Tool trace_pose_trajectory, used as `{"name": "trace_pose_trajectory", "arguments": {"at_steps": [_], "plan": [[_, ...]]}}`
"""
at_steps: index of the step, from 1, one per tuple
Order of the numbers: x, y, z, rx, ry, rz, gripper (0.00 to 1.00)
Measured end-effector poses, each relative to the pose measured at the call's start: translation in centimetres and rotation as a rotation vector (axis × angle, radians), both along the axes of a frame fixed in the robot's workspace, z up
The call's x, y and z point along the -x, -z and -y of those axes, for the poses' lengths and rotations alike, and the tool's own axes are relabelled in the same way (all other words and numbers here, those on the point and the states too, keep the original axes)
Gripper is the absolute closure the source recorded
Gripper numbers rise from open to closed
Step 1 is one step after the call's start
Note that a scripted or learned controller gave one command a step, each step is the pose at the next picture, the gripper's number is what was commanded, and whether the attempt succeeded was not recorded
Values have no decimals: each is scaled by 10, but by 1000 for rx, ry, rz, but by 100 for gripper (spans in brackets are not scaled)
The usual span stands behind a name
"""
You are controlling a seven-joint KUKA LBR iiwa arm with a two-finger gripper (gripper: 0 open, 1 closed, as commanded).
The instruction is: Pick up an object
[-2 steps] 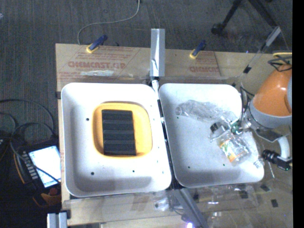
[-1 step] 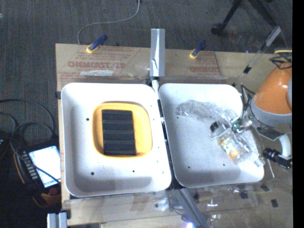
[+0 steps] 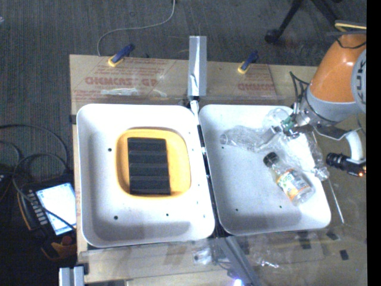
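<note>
1. A small clear bottle (image 3: pixel 287 179) lies on its side in the right bin (image 3: pixel 238 213). It has a black cap that points up and to the left, and an orange and green label on its body.
2. The bottle rests near the right wall of that bin, about halfway down.
3. Just beside the bottle, crinkly clear plastic (image 3: pixel 253 136) is spread across the top part of the same bin. Some of it reaches down along the bottle.
4. The pincer (image 3: pixel 290 124) is at the top right corner of the right bin, right by the clear plastic. It is above the bottle and apart from it.
5. You cannot tell how the pincer is set, because it is small and mixed in with the shiny plastic.
6. The arm (image 3: pixel 339 76) comes in from the right. It has a big orange part and a grey part below that.
7. The left bin (image 3: pixel 98 219) sits just beside the right one. In it lies a yellow tray (image 3: pixel 182 159) with a black ridged block (image 3: pixel 149 165) on top.
8. Both bins stand on a brown table (image 3: pixel 83 70). Two blue and yellow clamps (image 3: pixel 121 55) grip its far edge.
9. A grey post (image 3: pixel 197 64) stands up between the bins at the back.
10. A small screen (image 3: pixel 50 204) with wires lies on the dark floor to the left.
</note>
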State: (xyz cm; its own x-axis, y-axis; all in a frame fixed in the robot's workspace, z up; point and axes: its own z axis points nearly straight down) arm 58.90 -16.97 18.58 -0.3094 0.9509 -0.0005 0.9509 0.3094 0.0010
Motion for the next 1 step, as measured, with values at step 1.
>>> {"name": "trace_pose_trajectory", "arguments": {"at_steps": [1], "plan": [[-80, 4, -16, 2, 30, -1, 100]]}}
